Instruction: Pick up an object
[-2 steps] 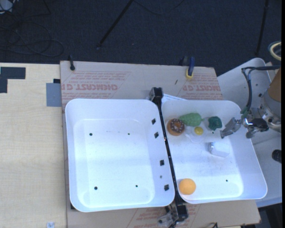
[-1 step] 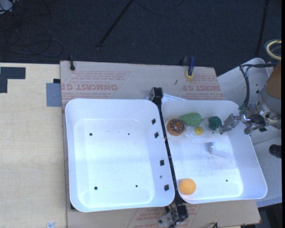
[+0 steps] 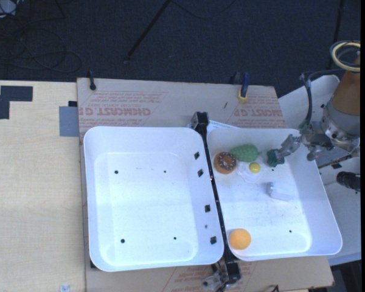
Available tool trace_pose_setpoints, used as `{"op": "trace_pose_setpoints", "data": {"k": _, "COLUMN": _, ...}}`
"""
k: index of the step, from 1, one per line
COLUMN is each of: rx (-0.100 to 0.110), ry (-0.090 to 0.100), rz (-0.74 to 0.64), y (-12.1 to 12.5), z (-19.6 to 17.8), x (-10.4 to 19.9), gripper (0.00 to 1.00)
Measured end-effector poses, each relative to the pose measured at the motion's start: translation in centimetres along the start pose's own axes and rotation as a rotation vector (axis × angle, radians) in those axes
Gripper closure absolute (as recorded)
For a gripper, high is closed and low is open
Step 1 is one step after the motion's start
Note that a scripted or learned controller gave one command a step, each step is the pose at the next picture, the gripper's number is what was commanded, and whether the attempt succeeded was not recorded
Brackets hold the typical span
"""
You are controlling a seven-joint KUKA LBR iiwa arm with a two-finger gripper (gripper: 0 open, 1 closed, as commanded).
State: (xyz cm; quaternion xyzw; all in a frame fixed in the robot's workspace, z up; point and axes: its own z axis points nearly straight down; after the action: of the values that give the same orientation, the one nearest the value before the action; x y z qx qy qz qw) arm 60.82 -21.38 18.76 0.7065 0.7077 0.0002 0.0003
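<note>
A grey robot arm is reaching from the right into the right bin (image 3: 319,224), its gripper (image 3: 276,156), fingers too small to read, hanging beside a green toy (image 3: 244,152), donut (image 3: 224,162) and yellow ball (image 3: 254,168); it should probably centre over one before closing.

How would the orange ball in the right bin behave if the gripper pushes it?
The orange ball looks round and smooth, so it would probably roll. It rests near the right bin's front wall, which may stop it.

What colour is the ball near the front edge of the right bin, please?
Orange; the ball shows plainly in the camera view.
</note>
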Motion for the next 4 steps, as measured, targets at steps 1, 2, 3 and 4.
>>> {"op": "trace_pose_setpoints", "data": {"k": 1, "rx": 0.0, "ry": 0.001, "rz": -0.002, "y": 0.3, "z": -3.0, "x": 4.1, "gripper": 0.0}}
{"op": "trace_pose_setpoints", "data": {"k": 2, "rx": -0.001, "ry": 0.001, "rz": -0.002, "y": 2.7, "z": -4.0, "x": 6.8, "gripper": 0.0}}
{"op": "trace_pose_setpoints", "data": {"k": 3, "rx": 0.009, "ry": 0.005, "rz": -0.007, "y": 0.6, "z": -0.1, "x": 16.9, "gripper": 0.0}}
{"op": "trace_pose_setpoints", "data": {"k": 4, "rx": 0.001, "ry": 0.0, "rz": -0.001, "y": 3.7, "z": 0.1, "x": 15.0, "gripper": 0.0}}
